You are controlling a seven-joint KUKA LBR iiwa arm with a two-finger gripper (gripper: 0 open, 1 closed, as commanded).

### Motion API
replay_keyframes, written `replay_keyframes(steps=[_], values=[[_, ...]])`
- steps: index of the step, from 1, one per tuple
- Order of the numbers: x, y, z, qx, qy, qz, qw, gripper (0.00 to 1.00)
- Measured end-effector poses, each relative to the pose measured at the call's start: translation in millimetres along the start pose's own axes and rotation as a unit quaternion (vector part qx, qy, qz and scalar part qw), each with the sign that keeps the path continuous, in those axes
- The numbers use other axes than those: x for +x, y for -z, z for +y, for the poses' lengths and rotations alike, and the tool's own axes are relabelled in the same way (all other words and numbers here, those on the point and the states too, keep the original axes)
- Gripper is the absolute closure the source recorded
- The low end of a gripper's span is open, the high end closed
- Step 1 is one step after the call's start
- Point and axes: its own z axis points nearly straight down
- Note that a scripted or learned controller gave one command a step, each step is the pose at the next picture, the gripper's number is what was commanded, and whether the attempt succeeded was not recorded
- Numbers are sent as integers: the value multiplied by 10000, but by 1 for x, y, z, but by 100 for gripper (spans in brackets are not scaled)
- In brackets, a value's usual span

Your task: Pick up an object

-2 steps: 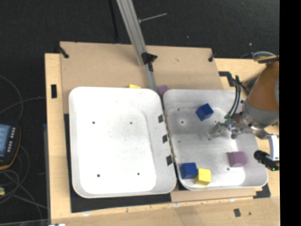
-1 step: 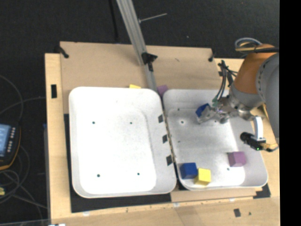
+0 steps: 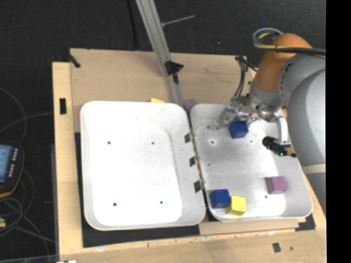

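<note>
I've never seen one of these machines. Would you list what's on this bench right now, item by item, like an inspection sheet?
Surface: wooden bench bearing a left bin and a right bin.
Job's things: right bin has a blue block under the pincer, another blue block touching a yellow block, and a purple block.
Clutter: small yellow piece and purple piece behind the bins.
Pincer: at the upper blue block.
Cables: along the arm.
Surroundings: dark floor, slanted metal pole.

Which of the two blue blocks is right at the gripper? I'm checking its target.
The blue cube at the far end of the right white bin, just below the gripper. The other blue cube sits at the near edge, touching a yellow cube.
</note>
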Motion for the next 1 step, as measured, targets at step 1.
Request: replay_keyframes(steps=[1], values=[[-5, 12, -2, 13, 6, -30, 10000, 100]])
